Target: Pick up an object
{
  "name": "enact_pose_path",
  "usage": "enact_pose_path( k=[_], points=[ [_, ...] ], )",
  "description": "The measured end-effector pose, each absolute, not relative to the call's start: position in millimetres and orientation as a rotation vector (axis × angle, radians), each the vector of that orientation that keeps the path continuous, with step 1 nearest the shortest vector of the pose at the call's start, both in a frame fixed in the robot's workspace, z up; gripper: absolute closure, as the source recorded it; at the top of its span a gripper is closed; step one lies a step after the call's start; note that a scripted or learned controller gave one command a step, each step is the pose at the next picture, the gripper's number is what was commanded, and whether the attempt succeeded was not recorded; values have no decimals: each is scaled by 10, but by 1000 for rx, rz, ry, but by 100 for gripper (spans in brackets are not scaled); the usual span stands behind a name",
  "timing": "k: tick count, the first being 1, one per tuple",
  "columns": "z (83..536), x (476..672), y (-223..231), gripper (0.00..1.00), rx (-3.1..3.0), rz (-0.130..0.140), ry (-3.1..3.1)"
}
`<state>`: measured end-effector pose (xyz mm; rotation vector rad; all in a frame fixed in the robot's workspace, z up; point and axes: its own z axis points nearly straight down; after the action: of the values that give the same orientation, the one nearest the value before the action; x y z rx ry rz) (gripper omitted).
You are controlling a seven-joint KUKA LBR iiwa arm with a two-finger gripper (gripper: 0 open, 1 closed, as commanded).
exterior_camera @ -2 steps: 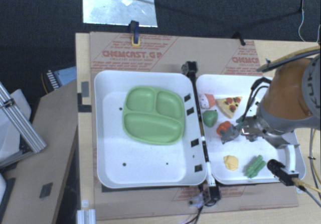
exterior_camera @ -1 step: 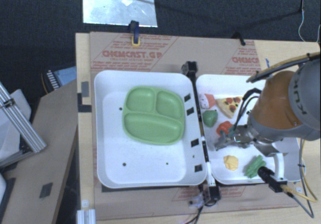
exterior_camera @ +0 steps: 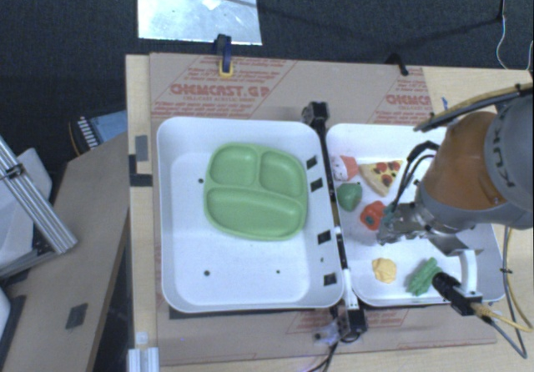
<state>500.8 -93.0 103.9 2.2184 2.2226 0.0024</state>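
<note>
Hangs low over the right bin (exterior_camera: 359,291), the claw (exterior_camera: 390,228), at the end of the grey arm with its orange band (exterior_camera: 463,166). Cannot tell whether released or clenched, since the wrist hides the tips. Nothing seen gripped.

Just left of the claw, nearly touching: a red tomato-like piece (exterior_camera: 372,214), roundish, no clear long axis. Further left and a little up from the claw: a green pepper-like piece (exterior_camera: 349,194), tapering toward the lower left. Above that, a small red-and-white piece (exterior_camera: 343,167), lying roughly crosswise. Up from the claw: a pizza slice (exterior_camera: 380,175), long axis running diagonally, tip pointing down and right toward the claw. Below the claw: a small yellow lump (exterior_camera: 384,269), no evident direction. Below and to the right: a green ridged piece (exterior_camera: 422,276), elongated, long axis slanting from lower left to upper right.

Well to the left of the claw, in the left bin (exterior_camera: 179,195) on the desk (exterior_camera: 275,82): a green divided plate (exterior_camera: 254,192), lying flat.
</note>
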Motion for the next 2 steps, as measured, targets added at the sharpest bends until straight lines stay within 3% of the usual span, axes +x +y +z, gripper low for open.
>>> enact_pose_path(
  k=[1,2],
  points=[
    [1500,4962,-882,100,2215,4,2223],
    [2037,5071,-824,100,2212,8,2223]
  ],
)
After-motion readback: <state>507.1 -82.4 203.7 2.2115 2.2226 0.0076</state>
